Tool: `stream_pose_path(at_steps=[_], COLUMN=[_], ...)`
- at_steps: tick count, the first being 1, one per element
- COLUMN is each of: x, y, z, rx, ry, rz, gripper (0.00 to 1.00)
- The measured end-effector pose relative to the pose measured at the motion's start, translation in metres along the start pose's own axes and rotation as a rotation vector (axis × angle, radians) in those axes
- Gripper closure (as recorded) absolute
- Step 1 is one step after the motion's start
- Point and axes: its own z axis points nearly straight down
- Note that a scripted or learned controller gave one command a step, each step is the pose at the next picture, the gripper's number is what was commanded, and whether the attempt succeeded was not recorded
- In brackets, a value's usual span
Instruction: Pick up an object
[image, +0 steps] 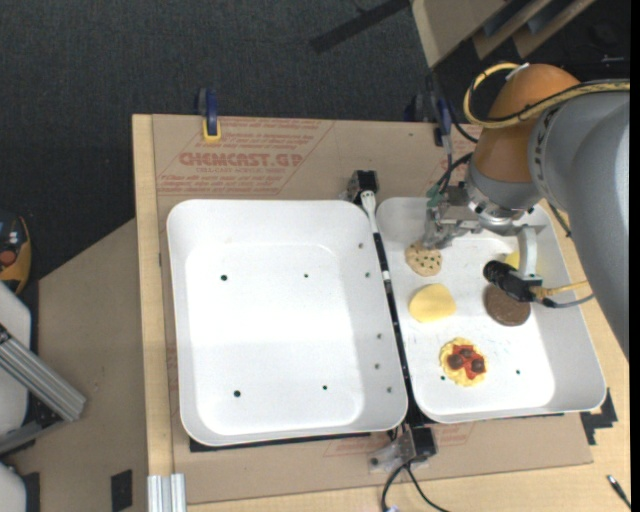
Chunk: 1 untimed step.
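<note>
The right bin (560, 385) holds a chocolate-chip cookie (424, 262), a pale yellow round piece (432, 303), a small yellow disc with red and dark topping (463, 362) and a brown disc (510, 308). A bit of another yellow item (513, 261) peeks out beside the arm. My gripper (436, 230) hangs over the bin's far left corner, just above and behind the cookie. Nothing shows between its tips.
The left bin (190, 300) lies beside the right one, with a black strip (382, 270) along their shared edge. The grey arm with its orange band (520, 110) covers the right bin's far right part. Blue clamps (209, 103) hold the cardboard base.
</note>
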Motion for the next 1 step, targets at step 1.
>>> stream_pose_path(at_steps=[1], x=[0.0817], y=[-0.0318], z=[-0.2397], rx=[-0.004], ry=[0.005], rz=[-0.005], gripper=[1.0])
